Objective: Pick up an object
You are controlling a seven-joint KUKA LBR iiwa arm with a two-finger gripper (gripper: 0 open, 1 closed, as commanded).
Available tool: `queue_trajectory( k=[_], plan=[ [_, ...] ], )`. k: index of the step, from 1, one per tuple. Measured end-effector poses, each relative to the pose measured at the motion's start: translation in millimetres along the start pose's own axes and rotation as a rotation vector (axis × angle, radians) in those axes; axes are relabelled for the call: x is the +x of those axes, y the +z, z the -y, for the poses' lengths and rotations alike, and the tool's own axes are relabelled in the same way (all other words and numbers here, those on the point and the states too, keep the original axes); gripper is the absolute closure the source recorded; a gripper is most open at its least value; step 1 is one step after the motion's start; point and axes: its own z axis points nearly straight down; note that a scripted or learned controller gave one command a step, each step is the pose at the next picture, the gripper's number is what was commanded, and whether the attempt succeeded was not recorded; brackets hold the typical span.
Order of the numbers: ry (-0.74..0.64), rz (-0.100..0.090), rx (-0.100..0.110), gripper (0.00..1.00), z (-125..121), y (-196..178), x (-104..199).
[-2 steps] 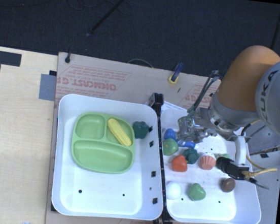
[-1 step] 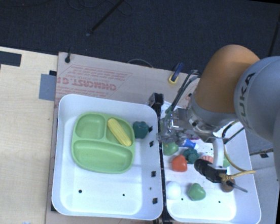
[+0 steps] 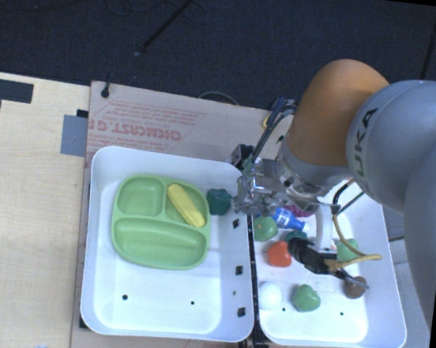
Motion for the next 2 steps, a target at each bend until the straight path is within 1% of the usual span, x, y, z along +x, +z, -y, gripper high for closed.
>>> queue_trajectory(
  k=[1, 2],
  plan=[
    [0.004, 0.002, 0.004, 1.00, 10, 7, -8],
    [0.003, 0.001, 0.002, 1.00, 15, 10, 6]
  ],
)
